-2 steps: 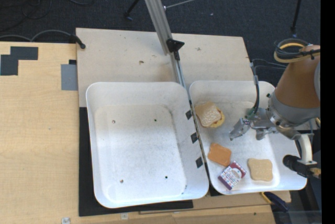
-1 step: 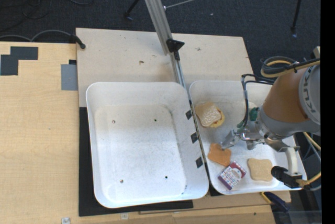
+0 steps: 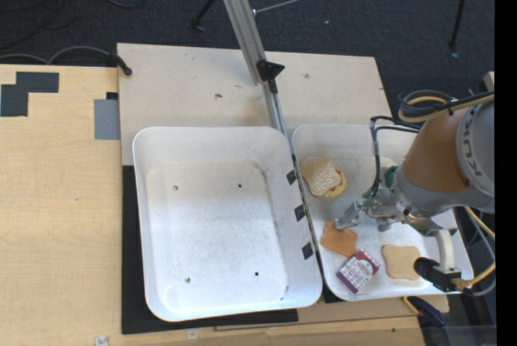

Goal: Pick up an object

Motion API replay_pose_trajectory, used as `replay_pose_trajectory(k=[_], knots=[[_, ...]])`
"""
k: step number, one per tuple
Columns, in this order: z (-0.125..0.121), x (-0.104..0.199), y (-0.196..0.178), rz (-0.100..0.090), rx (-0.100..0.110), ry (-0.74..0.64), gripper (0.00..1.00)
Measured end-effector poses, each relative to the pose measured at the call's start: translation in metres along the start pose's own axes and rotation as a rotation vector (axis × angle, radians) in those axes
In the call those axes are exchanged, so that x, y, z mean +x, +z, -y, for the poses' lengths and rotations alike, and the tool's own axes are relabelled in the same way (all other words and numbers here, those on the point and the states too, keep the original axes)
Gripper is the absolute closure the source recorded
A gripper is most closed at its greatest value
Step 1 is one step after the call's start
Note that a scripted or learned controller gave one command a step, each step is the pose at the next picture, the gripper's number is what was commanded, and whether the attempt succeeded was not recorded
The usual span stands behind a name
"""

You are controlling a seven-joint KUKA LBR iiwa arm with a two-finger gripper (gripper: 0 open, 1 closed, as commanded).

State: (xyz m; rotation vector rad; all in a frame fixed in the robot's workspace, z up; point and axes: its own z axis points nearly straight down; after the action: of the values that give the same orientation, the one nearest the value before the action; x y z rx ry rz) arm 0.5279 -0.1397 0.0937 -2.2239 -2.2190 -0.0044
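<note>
My gripper (image 3: 353, 217): I am reaching in from the right of the frame, hanging low inside the right bin (image 3: 355, 134).
My fingers: I cannot tell how far apart they are sitting; nothing is showing between them.
Nearest object: an orange wedge (image 3: 338, 240) is lying just below my gripper tip; contact unclear.
Other objects: a round bread piece (image 3: 323, 176) is lying above, a purple packet (image 3: 357, 272) and a toast slice (image 3: 400, 261) lower right.
Left bin (image 3: 153, 175): sitting beside, lower middle of the frame.
</note>
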Motion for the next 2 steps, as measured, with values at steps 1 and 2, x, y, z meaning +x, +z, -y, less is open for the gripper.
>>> replay_pose_trajectory(k=[1,2], knots=[[0.000,-0.001,-0.010,-0.001,0.000,0.005,1.00],[-0.002,0.007,-0.068,0.002,0.000,-0.004,1.00]])
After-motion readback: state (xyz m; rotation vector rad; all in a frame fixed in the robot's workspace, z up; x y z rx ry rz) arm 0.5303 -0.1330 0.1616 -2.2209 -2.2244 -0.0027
